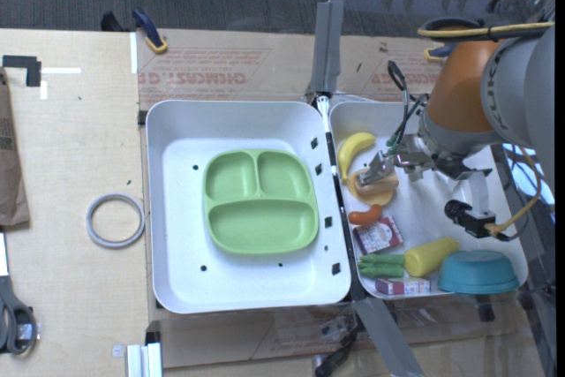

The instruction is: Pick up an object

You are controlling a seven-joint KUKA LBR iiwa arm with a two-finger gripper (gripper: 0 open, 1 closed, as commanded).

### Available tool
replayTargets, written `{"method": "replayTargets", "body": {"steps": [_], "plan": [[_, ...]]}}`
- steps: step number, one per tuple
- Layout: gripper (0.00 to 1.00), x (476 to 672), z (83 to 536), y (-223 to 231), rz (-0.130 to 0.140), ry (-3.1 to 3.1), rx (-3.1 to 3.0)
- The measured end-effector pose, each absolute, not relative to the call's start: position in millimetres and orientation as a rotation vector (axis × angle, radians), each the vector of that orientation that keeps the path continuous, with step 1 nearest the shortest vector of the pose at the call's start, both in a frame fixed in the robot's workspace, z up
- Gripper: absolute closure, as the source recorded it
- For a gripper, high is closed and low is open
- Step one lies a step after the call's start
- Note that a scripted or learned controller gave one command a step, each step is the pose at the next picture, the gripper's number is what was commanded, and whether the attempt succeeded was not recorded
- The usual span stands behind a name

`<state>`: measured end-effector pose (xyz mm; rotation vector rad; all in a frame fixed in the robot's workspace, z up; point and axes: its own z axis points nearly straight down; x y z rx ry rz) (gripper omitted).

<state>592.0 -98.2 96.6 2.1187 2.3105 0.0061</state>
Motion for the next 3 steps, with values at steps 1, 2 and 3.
{"method": "replayTargets", "body": {"steps": [1,2,3], "plan": [[0.0,599.3,96,-99,0.006,2.277,2.155],[0.0,616.7,95,-99,0.005,2.3,2.131],[0.0,659.4,93,-104,0.0,2.277,2.16]]}}
